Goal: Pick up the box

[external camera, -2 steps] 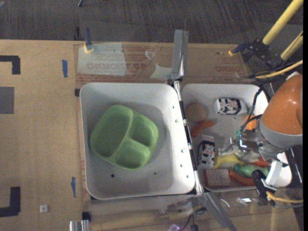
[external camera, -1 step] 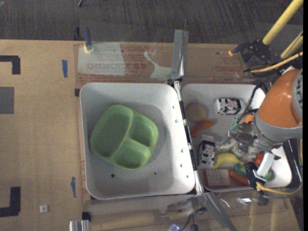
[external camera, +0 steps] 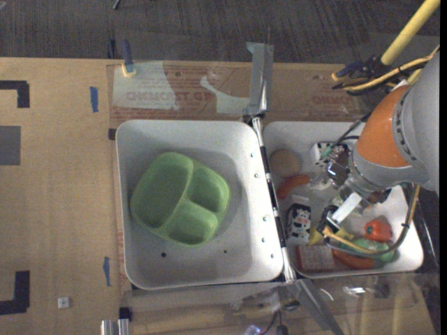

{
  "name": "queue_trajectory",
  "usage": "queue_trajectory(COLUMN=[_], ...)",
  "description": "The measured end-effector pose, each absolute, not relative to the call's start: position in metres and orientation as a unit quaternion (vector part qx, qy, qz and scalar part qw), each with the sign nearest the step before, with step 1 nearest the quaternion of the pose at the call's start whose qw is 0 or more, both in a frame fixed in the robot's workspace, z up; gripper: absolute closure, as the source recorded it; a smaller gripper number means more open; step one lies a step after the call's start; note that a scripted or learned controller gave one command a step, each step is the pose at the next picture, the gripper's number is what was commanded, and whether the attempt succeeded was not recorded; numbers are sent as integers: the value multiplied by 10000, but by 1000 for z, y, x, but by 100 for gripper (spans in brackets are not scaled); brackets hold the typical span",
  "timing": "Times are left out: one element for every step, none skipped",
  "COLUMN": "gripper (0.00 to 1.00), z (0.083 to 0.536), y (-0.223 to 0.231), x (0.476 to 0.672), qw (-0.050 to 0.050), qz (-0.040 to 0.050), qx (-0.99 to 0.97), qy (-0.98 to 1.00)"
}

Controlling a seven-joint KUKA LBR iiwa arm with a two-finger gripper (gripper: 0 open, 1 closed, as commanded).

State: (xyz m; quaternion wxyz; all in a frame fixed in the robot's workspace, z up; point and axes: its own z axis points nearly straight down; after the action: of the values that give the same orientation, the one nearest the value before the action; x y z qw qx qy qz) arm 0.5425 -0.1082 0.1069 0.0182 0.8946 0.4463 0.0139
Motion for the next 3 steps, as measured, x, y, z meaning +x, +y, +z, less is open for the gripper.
queue_trajectory(gripper=[0,0,100], z=[113,85,92], y=[-136,-101,-99], x=[496,585,585], qw=[-3,-7,-22], qz=[-4,-15,-39], qx=[9013,9307,9297], qy=[4331,3658,3683])
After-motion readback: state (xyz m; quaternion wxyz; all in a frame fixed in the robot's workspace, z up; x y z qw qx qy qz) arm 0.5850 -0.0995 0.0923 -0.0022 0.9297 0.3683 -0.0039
